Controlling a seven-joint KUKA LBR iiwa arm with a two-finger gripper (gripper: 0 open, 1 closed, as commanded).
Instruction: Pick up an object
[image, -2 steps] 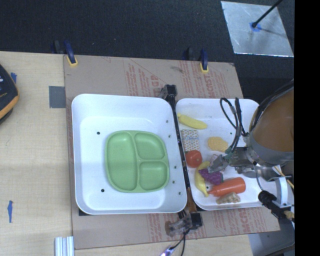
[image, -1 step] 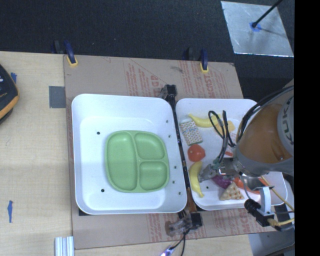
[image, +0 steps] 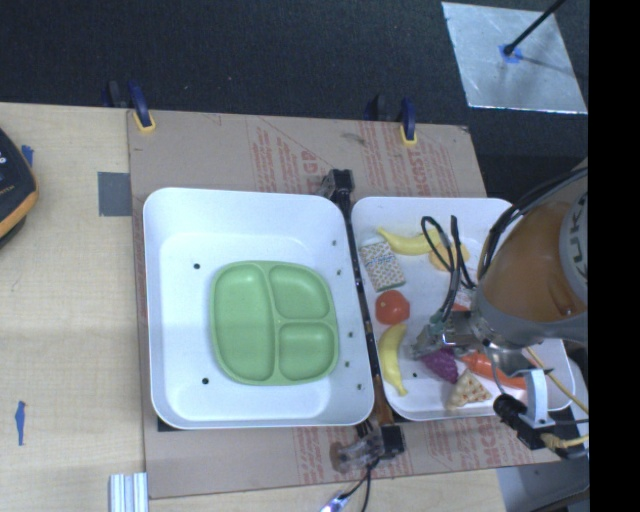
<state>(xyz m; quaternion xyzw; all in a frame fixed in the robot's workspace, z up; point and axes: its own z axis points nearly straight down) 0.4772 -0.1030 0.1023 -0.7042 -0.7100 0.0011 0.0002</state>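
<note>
The right bin (image: 420, 207) holds several toy foods. A yellow banana (image: 405, 242) lies at the back beside a checked packet (image: 382, 262). A red tomato (image: 392, 306) sits near the left wall, with a second banana (image: 391, 360) in front of it. My gripper (image: 438, 338) hangs low in the middle of this bin, just above a purple piece (image: 441, 364). An orange carrot (image: 490, 367) and a tan wedge (image: 467, 393) lie at the front right. The arm's grey and orange wrist (image: 530, 270) covers the bin's right side.
The left bin (image: 160, 300) carries a green divided plate (image: 272, 322). Black cables (image: 440, 240) loop from the wrist over the back of the right bin. Blue clamps (image: 407, 118) pin the cardboard sheet at the far edge.
</note>
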